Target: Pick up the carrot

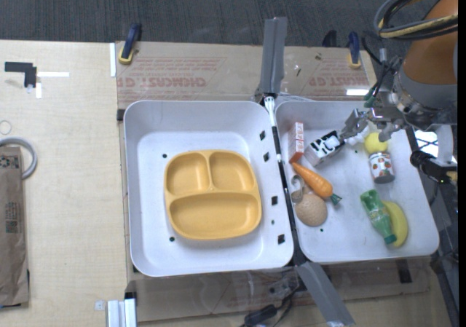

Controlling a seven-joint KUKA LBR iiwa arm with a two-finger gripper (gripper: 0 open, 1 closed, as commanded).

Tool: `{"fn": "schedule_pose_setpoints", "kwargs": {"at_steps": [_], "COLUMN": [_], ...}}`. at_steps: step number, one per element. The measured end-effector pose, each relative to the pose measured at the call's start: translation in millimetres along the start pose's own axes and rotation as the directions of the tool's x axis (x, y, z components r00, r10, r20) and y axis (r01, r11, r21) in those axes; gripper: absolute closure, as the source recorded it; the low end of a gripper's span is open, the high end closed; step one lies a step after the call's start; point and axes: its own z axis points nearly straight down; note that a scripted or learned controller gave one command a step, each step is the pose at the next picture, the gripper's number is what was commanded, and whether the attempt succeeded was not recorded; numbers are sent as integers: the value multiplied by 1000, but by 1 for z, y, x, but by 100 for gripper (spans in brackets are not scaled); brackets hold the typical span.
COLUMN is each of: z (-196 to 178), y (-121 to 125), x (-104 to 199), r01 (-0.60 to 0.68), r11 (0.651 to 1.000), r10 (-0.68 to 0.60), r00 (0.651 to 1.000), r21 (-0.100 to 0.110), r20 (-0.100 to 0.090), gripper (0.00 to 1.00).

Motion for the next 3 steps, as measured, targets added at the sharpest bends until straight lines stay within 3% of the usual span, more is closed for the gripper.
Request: {"fn": "schedule_pose_setpoints", "kwargs": {"at_steps": [1,2,3], "z": [91,81,11], "y": [-65,-65,-76], "x": [43,41,57], "r01": [144,140,31], "r11": [990,990,1000], "r10": [-144,-140,-31], "r00": [990,990,1000], "r21": [1,0,-1], "r20": [-1,1,1], "gripper": [0,100,100]}}
